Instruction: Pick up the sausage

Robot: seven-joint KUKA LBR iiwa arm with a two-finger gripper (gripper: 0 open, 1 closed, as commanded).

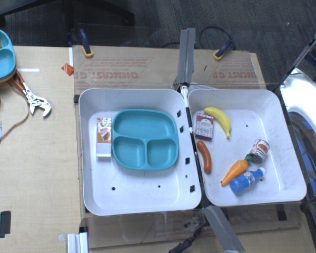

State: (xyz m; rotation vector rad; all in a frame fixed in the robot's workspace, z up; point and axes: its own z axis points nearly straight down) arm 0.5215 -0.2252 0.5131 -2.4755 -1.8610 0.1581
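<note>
— Lying in the right bin [284, 141], close against its left wall, the sausage [204, 156] is seen flat on the white floor, its length running roughly front to back. Is it touched by anything?

— No contact can be made out. A small red carton [204, 126] is set just behind it, and a banana [219, 119] is placed beside that carton. A toy carrot [234, 172], a blue bottle [246, 181] and a small can [258, 151] are grouped well apart from it, toward the bin's right half.

— And the other bin?

— A teal divided plate [145, 139] is held in the left bin [89, 157], with a small white box [104, 137] just beside the plate.

— How is the claw described?

— Its state cannot be told; only part of the grey arm [300, 96] is seen at the right edge, clear of both bins.

— So how much has been done?

— Nothing of the pick is judged to be completed. The sausage is not yet lifted, so the approach, the closing on it and the raise are all left. The nearness of the wall and the carton is judged a likely hindrance.
</note>
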